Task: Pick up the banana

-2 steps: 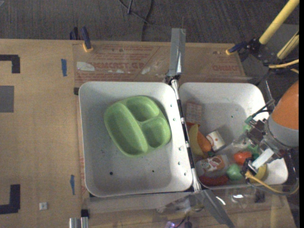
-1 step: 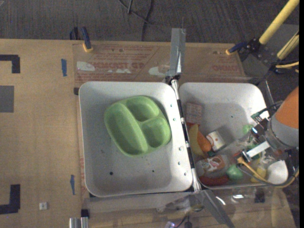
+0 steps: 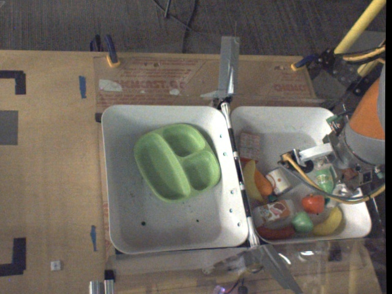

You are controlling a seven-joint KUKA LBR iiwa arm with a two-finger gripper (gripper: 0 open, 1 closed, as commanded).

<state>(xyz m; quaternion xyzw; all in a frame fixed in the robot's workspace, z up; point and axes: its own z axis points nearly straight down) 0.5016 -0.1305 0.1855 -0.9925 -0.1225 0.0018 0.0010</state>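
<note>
Your target, the banana (image 3: 328, 221), lies in the near right corner of the right bin (image 3: 275, 116). It rests close against the bin's near wall, curving up towards the right. It looks like a small toy fruit, so expect it to be light, stiff and smooth-skinned, and apt to skid or roll on its curve if you press it off-centre. It does not look fragile.

Take it across the thick middle of the curve, with the closing line square to its length. The tapered ends would probably slip out. The wall leaves little room on the near side, so a steep approach from above looks safer than a slanted one.

A red round piece (image 3: 312, 204) sits just beside the banana on its far left. A green piece (image 3: 302, 222) sits just to its left, and both crowd that end. The right half of the banana is the freer part.

The gripper (image 3: 344, 175) hangs over the right side of the same bin, amid cables, farther from you than the banana and a little to its right. Nothing yellow shows in its grasp. The wrist and cables hide its tip, so you cannot tell whether it is released or clenched. Banana and gripper look apart, not touching.

The left bin (image 3: 122, 213) holds a green divided plate (image 3: 177, 161), well away from all this.
</note>
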